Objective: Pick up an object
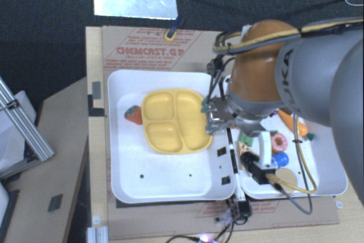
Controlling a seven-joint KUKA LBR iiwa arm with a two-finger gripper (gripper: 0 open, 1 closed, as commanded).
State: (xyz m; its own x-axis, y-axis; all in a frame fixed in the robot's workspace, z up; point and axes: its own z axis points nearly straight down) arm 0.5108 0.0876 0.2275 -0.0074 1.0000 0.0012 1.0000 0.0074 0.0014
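Camera view: arm comes in from the right, wrist hanging over the seam between the two bins. End effector sits at the right edge of the left bin, right at the right rim of the yellow tray. Can't tell its state; the wrist body blocks the tips, and nothing visibly held.

Left bin: tray lies near the middle, three compartments, long axis roughly left-right with a slight tilt. Strawberry touches the tray's left edge, toward the bin's left side.

Right bin: mostly under the arm. Carrot near the far side, pink donut and blue piece mid-bin, close together.

Key relation: nearest candidate is the tray, immediately left of the end effector, rim practically under it. My read: it's lined up for a rim pinch on the tray's right edge. Strawberry needs a traverse across the whole tray. Right-bin items lie behind the wrist, on the arm's side.

Risk: the thin rim may slip, and the tray may tip.
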